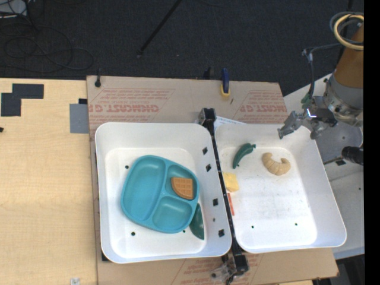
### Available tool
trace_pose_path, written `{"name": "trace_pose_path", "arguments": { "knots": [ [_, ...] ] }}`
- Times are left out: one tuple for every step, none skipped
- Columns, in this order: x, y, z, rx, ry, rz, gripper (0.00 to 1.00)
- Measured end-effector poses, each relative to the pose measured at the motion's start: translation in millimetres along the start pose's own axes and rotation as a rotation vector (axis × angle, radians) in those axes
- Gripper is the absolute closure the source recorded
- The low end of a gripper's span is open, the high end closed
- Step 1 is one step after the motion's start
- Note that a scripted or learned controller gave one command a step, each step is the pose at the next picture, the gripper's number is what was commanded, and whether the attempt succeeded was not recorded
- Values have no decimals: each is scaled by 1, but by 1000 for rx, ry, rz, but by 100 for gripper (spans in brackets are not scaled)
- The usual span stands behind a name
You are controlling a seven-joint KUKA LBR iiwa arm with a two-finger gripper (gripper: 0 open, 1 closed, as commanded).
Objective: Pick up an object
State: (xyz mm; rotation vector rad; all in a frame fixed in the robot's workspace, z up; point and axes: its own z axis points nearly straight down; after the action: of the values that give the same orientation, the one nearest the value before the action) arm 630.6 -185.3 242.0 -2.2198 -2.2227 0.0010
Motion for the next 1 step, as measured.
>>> {"name": "trace_pose_path", "arguments": {
  "knots": [
    [2, 13, 80, 7, 2, -4, 0]
  ]
}}
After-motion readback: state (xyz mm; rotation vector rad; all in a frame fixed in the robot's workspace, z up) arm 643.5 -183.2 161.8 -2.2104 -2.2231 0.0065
